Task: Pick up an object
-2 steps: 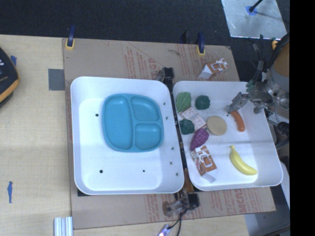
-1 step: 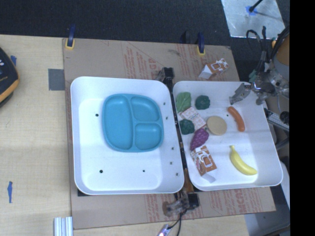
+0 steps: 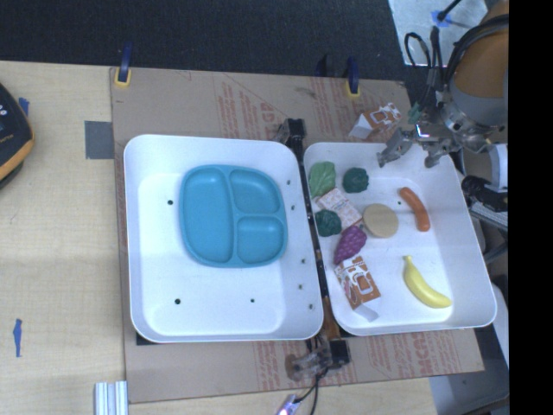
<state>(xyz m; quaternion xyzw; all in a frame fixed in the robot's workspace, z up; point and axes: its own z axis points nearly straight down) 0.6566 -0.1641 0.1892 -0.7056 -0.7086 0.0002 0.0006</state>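
Camera view, left to right: left bin (image 3: 147,232) is carrying a blue divided plate (image 3: 233,214). Right bin (image 3: 471,249) is holding the candidates: green leaf (image 3: 322,179), dark green lump (image 3: 355,180), a second green lump (image 3: 327,223), purple grapes (image 3: 350,243), orange-white packet (image 3: 358,282), tan disc (image 3: 380,220), sausage (image 3: 415,208), banana (image 3: 425,285). Tool (image 3: 415,150) is hovering at the bin's upper right rim, fingers apart, gripping nothing.

Judgement: step in hand is target approach. The sausage is lying nearest and apart from its neighbours, so descending over its midpoint with fingers straddling its short axis is looking safest. The central cluster is risking a multi-object pinch.
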